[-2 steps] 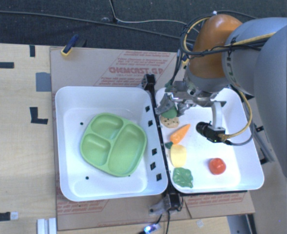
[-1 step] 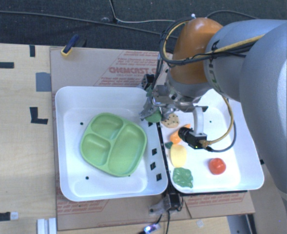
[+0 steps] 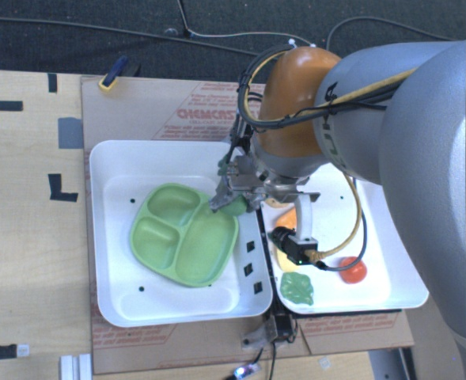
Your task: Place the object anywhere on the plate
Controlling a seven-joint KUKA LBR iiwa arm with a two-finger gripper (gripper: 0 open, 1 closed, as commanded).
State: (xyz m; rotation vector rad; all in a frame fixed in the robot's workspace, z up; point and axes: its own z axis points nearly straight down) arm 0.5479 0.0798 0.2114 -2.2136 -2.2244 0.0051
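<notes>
A light green divided plate (image 3: pixel 187 236) lies in the left white bin (image 3: pixel 110 212). My gripper (image 3: pixel 231 195) hangs over the plate's upper right rim, close to the wall between the bins. A small darker green piece (image 3: pixel 234 207) shows right at the gripper's tip, against the plate's edge; I cannot tell whether it is held or resting there. The arm's orange band and grey body hide much of the right bin.
The right bin (image 3: pixel 391 275) holds a green leafy object (image 3: pixel 297 287), a small red object (image 3: pixel 354 271) and an orange object (image 3: pixel 288 216) partly hidden under the wrist. A black cable loops over that bin. Cardboard lies under both bins.
</notes>
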